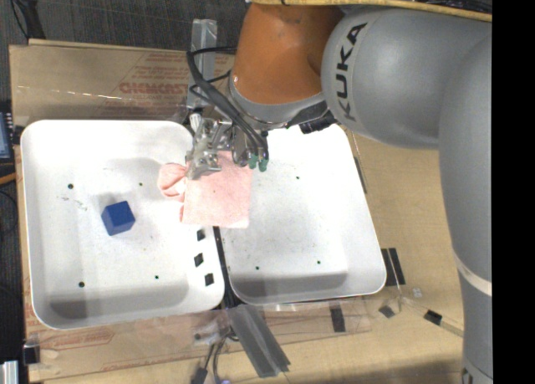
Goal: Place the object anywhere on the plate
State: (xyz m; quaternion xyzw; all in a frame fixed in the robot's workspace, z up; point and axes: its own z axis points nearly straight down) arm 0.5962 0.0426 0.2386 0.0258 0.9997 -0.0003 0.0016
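Read "KUKA" in dark capitals on the grey arm (393, 64); faint red print on the cardboard sheet (125, 81) behind the bins, too blurred to make out.

Pink cloth (216, 197), seemingly soft, matt.

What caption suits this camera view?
Pincer lifting pink cloth above two white bins; blue cube left.
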